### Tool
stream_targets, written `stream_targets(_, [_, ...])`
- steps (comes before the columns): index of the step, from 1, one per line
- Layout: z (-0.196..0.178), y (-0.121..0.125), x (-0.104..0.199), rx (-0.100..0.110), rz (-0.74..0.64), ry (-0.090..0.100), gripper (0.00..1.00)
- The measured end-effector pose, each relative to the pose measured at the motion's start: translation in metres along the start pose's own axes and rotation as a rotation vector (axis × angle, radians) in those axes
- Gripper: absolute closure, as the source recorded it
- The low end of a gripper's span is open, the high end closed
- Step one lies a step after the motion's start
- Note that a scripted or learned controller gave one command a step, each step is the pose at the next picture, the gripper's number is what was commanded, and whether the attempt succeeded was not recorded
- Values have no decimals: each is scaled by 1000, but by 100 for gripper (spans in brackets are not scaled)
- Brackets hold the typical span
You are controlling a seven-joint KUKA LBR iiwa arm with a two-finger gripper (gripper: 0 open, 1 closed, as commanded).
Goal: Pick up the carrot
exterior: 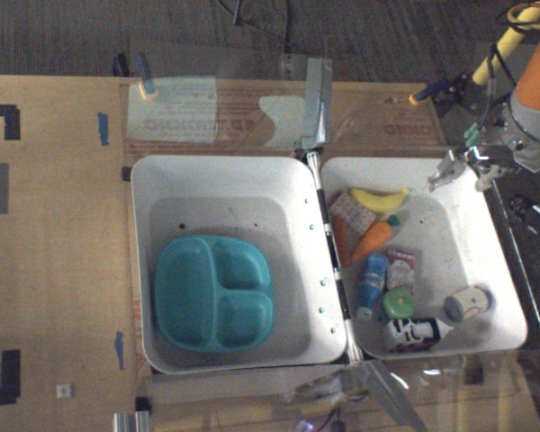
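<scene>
The orange carrot (pixel 371 239) with a green top lies tilted in the right bin (pixel 486 241), near its left wall and just below a yellow banana (pixel 378 199). My gripper (pixel 461 173) hovers over the bin's far right corner, well up and to the right of the carrot. Its two fingers are spread, so it is open, and nothing is between them.
Around the carrot lie a small carton (pixel 349 211), a blue bottle (pixel 372 282), a pink packet (pixel 401 265), a green-lidded jar (pixel 398 304), a black-and-white item (pixel 414 332) and a tipped cup (pixel 468 303). The left bin (pixel 162 196) holds a teal divided plate (pixel 213 292).
</scene>
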State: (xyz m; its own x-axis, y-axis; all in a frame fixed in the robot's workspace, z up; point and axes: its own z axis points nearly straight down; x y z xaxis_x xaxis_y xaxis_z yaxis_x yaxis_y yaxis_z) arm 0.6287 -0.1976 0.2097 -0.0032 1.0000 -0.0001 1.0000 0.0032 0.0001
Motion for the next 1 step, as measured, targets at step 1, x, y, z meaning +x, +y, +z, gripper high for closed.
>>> stream_targets(1, [105, -11, 34, -7, 16, -2, 0])
